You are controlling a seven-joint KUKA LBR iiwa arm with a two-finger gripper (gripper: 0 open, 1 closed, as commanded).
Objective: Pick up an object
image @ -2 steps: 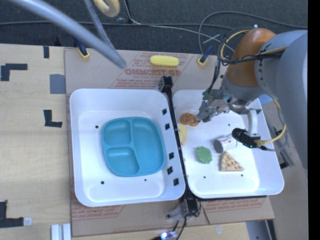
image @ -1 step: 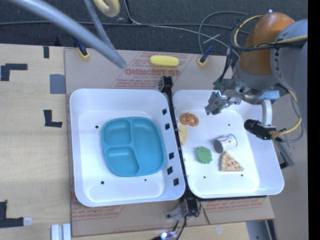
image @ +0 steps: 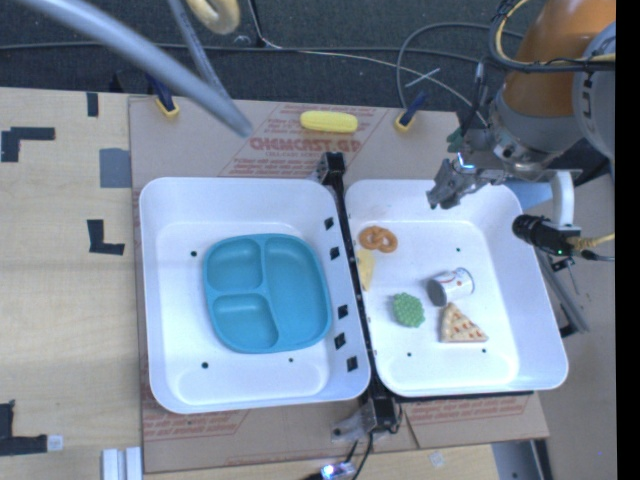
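Camera view, fixed overhead, slanted. Two white bins sat side by side on cardboard. The left bin (image: 165,218) held just a blue divided tray (image: 267,293), lying flat near its centre; probably a drop-off spot, not a pick target. All candidate objs were in the right bin (image: 520,308): a pretzel (image: 377,238) near the divider w/ a pale yellow piece (image: 366,266) just below it, a green lump (image: 408,310), a small can (image: 452,285) on its side, and a waffle-like wedge (image: 462,325). The last three lay close together, mid-bin. The gripper (image: 449,191) hung over the right bin's far edge, apart from every obj., nothing between its fingers; gap looked narrow, approx. shut. Judged: approach stage, pick not yet made. A yellow banana-like item (image: 328,121) lay outside the bins on the cardboard.
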